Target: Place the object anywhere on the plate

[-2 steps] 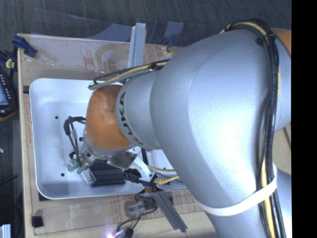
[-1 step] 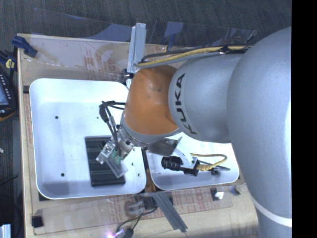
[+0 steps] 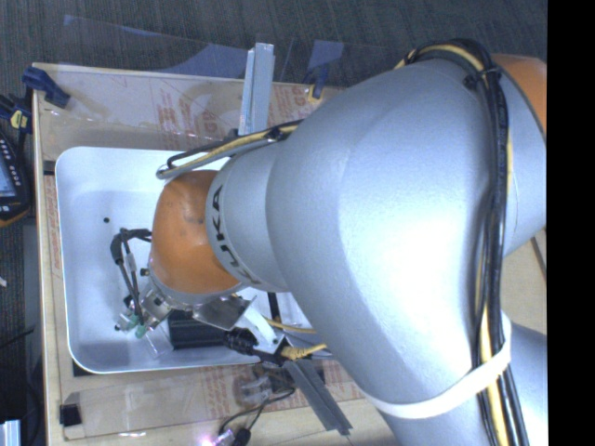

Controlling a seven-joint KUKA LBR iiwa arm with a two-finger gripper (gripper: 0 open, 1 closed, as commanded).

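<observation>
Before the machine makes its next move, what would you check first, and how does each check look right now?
1. Tool over the left bin: ok, low near its front wall.
2. Object held in the tool: cannot tell, the tip is too small and cluttered.
3. Plate located: cannot tell, the arm covers most of the bench.
4. Right-hand bin: cannot tell, the arm blocks it.
5. Cable running above the wrist: ok, it looks free.

Bulky grey arm (image 3: 390, 240), smooth rounded casings, glossy orange band (image 3: 181, 235) above the wrist with dark lettering beside it; black and yellow cables (image 3: 493, 203) run along the housing.
</observation>
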